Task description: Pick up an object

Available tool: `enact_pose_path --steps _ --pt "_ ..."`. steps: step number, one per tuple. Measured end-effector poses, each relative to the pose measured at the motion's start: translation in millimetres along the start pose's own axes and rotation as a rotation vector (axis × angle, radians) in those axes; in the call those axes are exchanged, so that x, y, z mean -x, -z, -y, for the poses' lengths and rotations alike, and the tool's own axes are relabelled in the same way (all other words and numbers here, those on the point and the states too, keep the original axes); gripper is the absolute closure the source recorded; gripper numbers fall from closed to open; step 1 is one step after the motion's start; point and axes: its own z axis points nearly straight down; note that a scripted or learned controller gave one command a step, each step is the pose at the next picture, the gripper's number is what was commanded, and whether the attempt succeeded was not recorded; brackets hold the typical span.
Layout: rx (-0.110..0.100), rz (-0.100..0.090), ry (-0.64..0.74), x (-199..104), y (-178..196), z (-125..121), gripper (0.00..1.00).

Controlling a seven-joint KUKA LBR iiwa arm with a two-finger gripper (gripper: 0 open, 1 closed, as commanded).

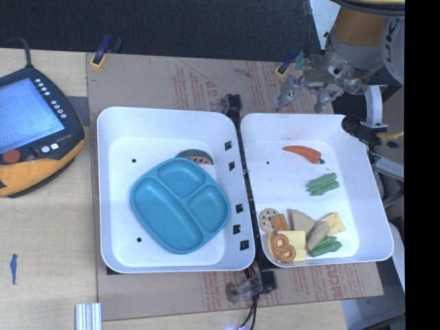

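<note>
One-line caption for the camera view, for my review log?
End effector open above the right bin's far rim; toy food lies inside, blue divided plate in the left bin.

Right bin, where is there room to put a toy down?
In the right bin, bare floor lies left of the red pepper and the green bean, up to the middle divider. The near edge is crowded: pretzel, cheese and other play food are piled together.
</note>
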Motion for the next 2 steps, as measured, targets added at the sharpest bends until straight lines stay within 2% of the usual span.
enact_pose_path --steps 1,2 --pt "-0.013 -0.001 0.001 45.9 -106.9 2.5 0.0" --pt "-0.012 -0.001 0.0 111.6 -186.1 3.1 0.0"
